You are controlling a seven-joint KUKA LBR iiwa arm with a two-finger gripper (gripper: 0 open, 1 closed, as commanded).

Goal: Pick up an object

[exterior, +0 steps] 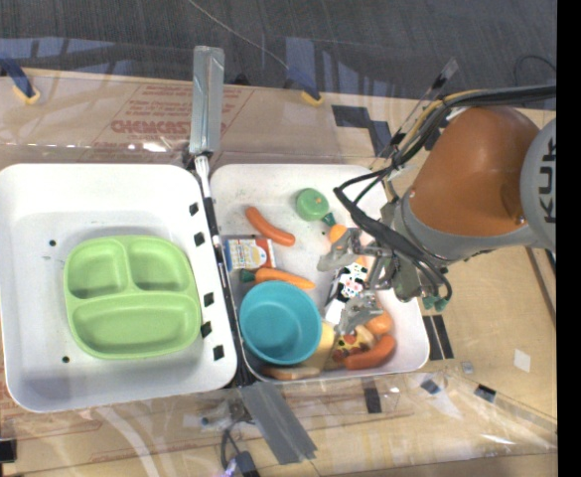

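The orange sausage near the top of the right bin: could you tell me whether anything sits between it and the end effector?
Nothing visibly blocks it. The orange sausage lies on bare bin floor, with the end effector lower right of it over the toy pile.

Arm (499, 182): bulky rounded body reaching in from the right edge, smooth and matte.
Orange band (474, 167): broad dome-shaped shell, orange-brown, the largest visible part.
Grey collar (449, 238): grey ring under the orange shell, curved and plain.
Marking (546, 182): black letters "KU" on a pale grey casing at the right edge, cut off by the frame.
Cables (409, 142): several thin black leads looping from the upper right across the shell; one dark loop hangs toward the wrist.
Gripper (355, 284): silvery metal parts with a small black-and-white patterned patch; fine detail too cluttered to read.
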